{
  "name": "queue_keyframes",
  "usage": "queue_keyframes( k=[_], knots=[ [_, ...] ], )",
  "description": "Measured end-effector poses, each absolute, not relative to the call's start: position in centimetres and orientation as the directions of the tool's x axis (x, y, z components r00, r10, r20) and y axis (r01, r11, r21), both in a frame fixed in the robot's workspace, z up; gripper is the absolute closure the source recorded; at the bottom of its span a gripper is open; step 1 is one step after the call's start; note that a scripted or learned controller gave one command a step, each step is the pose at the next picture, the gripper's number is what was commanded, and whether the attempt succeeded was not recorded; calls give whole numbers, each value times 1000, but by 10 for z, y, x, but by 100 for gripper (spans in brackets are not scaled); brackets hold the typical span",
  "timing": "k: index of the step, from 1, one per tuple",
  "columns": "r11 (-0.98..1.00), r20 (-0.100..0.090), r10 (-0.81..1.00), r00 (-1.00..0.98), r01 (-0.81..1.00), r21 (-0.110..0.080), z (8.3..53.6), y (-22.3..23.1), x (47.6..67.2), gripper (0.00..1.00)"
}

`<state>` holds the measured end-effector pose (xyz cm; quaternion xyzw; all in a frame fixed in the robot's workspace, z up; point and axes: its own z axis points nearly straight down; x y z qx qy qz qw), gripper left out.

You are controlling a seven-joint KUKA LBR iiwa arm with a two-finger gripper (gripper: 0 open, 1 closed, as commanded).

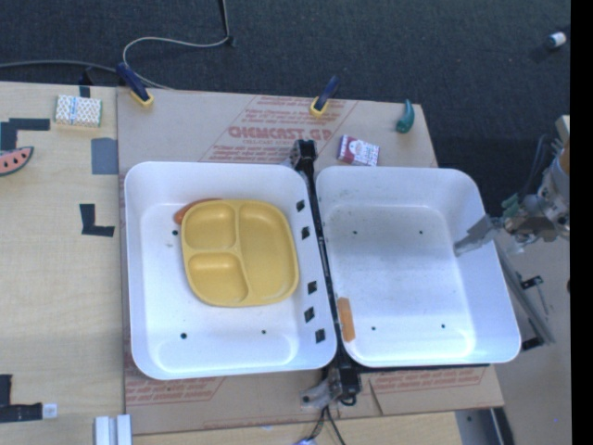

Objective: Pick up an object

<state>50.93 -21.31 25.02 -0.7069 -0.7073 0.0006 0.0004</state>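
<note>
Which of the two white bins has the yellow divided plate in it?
The left bin, far from the pincer. The yellow plate lies in its upper half; the right bin holds just a small orange piece at its left wall.

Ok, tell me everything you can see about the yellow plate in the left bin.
The yellow plate looks like smooth plastic, a rounded square split into three compartments: two smaller ones on the left, one long one on the right. It lies flat, face up, on the floor of the left bin, slightly rotated. Something orange pokes out from under its upper-left corner.
</note>
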Motion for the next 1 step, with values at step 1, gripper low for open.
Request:
queue_keyframes(
  k=[1],
  knots=[
    [1, 2, 1000, -1, 1000, -5, 120, -186, 495, 0]
  ],
)
